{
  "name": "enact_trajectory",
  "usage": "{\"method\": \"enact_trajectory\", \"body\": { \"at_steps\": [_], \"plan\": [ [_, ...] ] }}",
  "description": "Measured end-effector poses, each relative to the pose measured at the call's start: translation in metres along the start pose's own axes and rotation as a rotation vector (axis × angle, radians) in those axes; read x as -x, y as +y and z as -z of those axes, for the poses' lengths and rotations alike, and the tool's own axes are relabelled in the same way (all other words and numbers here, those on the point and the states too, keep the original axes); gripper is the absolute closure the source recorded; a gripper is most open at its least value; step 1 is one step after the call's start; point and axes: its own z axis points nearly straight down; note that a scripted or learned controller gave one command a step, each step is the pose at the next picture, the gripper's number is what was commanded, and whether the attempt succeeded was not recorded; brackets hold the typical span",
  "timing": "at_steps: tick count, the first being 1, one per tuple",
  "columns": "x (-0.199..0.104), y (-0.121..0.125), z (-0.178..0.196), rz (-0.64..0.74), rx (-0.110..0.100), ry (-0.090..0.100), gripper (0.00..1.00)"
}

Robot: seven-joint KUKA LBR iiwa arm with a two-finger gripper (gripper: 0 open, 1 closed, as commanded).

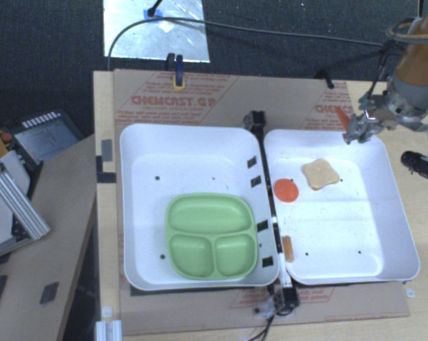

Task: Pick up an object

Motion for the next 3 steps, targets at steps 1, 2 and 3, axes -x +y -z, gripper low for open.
{"method": "enact_trajectory", "body": {
  "at_steps": [1, 2, 3],
  "plan": [
    [-0.050, -0.017, 0.014, 0.003, -0.004, 0.003, 1.00],
    [-0.104, -0.044, 0.018, 0.003, -0.006, 0.005, 1.00],
    [-0.159, -0.068, 0.025, 0.004, -0.008, 0.005, 1.00]
  ]
}}
